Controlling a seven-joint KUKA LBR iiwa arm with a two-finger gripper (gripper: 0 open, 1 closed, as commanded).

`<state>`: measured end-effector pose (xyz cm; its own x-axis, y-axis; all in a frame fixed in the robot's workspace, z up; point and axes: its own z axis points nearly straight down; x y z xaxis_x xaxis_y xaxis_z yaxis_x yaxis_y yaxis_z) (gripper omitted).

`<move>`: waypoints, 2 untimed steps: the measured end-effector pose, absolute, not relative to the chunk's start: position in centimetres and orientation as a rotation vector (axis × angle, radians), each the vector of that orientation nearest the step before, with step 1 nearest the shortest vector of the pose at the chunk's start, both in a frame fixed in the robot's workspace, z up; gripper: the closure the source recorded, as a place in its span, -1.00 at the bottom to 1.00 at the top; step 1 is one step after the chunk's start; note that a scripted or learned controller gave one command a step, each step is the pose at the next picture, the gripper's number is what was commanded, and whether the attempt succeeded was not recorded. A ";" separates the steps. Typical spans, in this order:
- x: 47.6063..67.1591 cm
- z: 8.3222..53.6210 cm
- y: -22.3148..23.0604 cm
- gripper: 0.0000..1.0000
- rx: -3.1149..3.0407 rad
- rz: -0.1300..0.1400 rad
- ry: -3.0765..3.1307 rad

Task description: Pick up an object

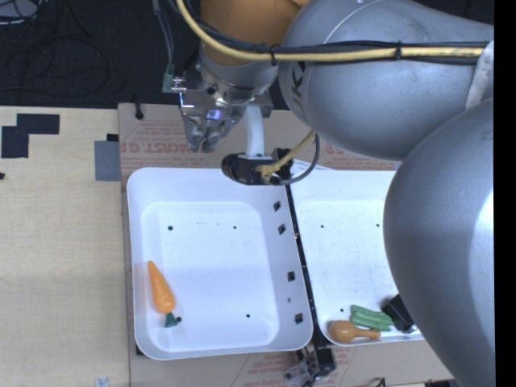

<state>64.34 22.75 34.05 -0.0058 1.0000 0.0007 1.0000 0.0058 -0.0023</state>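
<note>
Carrot (160,288) in left bin (137,216), near its front-left corner; probably light, stiff, smooth plastic, tapered, so best taken across the thick middle. Gripper (201,139) above the bin's far rim; spread impossible to tell.

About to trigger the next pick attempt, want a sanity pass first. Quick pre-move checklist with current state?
1. Claw clear of the bins: ok, it hangs above the far edge of the left bin, over the cardboard.
2. Claw carrying nothing: cannot tell, fingertips too blurred.
3. Target available in left bin: ok, an orange carrot lies near the front-left corner, free of other items.
4. Carrot clear of the wall: not ok, it sits close to the left wall, tight for fingers.
5. Right bin items: ok, a green pod and a tan pear-shaped piece lie together at the front edge.
6. Right bin fully visible: not ok, the arm covers much of it.
</note>
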 end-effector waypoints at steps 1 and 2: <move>58.6 37.0 15.6 1.00 -2.226 0.006 -2.215; 57.7 35.1 7.8 1.00 -2.229 0.011 -2.212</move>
<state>57.71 7.80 35.05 0.0075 1.0000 -0.0040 1.0000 -0.0075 -0.0059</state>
